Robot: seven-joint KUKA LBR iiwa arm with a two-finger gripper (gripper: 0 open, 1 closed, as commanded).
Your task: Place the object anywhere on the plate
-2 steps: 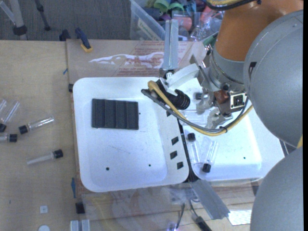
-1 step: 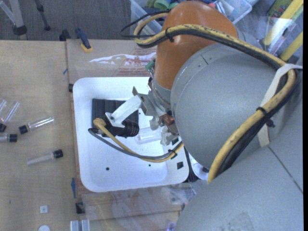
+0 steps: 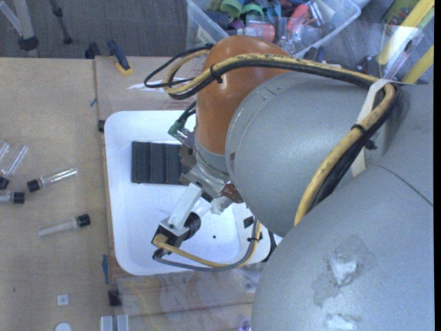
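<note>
bench (image 3: 48, 95) | white bin (image 3: 120, 185) on it | clear vials (image 3: 58, 178) at left | plastic tub (image 3: 275, 9) at back

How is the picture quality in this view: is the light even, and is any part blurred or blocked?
Camera view: the light is soft and even, with only faint shadows in the white bin. The grey arm, close to the lens, looks a little soft and blocks much of the frame. The dark flat object in the bin is fairly sharp, as are the clear tubes on the wooden bench to the left.
</note>
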